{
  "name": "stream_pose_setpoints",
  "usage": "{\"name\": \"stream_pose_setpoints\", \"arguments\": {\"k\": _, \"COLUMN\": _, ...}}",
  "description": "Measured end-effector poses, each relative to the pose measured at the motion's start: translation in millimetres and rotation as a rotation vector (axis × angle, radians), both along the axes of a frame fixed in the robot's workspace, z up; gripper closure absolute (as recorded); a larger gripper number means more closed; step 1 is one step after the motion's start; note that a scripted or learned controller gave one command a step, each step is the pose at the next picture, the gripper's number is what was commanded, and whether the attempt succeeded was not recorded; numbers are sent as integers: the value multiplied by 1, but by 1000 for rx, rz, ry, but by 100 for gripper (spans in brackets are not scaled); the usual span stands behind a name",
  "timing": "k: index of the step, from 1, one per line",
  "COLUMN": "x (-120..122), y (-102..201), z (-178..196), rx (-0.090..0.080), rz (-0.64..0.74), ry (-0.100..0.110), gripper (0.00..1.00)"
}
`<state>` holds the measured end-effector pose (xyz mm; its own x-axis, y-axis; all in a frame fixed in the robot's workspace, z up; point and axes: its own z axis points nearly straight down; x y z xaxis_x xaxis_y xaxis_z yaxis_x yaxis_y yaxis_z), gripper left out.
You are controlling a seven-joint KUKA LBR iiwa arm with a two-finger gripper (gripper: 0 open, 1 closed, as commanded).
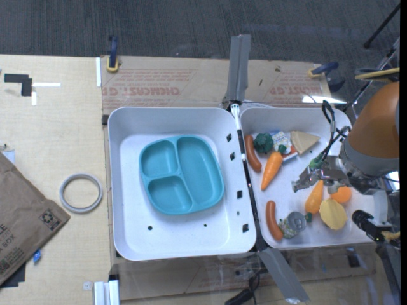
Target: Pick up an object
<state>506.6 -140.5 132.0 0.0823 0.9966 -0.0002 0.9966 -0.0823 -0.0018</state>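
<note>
The right bin (280, 116) holds several toy foods. A carrot (271, 169) lies beside a brown sausage (253, 153), with a broccoli piece (264, 143) and a cheese wedge (304, 141) behind them. Nearer the front are a second sausage (273, 220), a grey round piece (294, 222), an orange piece (314, 197), a yellow lemon-like piece (332, 214) and a small orange (342, 195). My gripper (308, 180) hangs low over the right bin, just above the orange piece and right of the carrot. Nothing is visibly held.
The left bin (127, 170) holds a blue divided plate (181, 175). A roll of tape (81, 192) and a cardboard box (22, 224) lie on the bench to the left. The arm's orange band (381, 129) looms over the right bin's far edge.
</note>
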Motion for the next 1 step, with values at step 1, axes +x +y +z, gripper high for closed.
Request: {"name": "stream_pose_setpoints", "arguments": {"k": 1, "x": 9, "y": -56, "z": -41, "rx": 1, "rz": 69, "ry": 0, "gripper": 0}}
